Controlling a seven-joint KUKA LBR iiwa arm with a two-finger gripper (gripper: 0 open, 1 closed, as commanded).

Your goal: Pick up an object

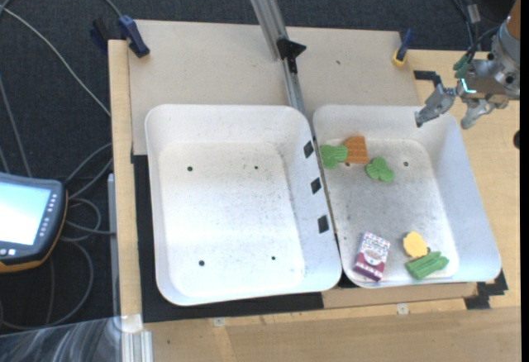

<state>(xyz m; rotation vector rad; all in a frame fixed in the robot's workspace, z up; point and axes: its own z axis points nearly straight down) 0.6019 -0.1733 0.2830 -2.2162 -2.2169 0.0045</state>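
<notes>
The right bin holds several small items. An orange block lies near its back, flanked by a green leafy piece on its left and another green piece on its right. Near the front sit a purple and white packet, a yellow piece and a green ridged piece. My gripper hangs over the bin's back right rim, well away from the items. Its fingers are spread apart with nothing between them.
The left bin stands beside the right one, with a metal pole rising behind the gap between them. Blue and yellow clamps hold the board's back corners. A tablet lies off the bench at left.
</notes>
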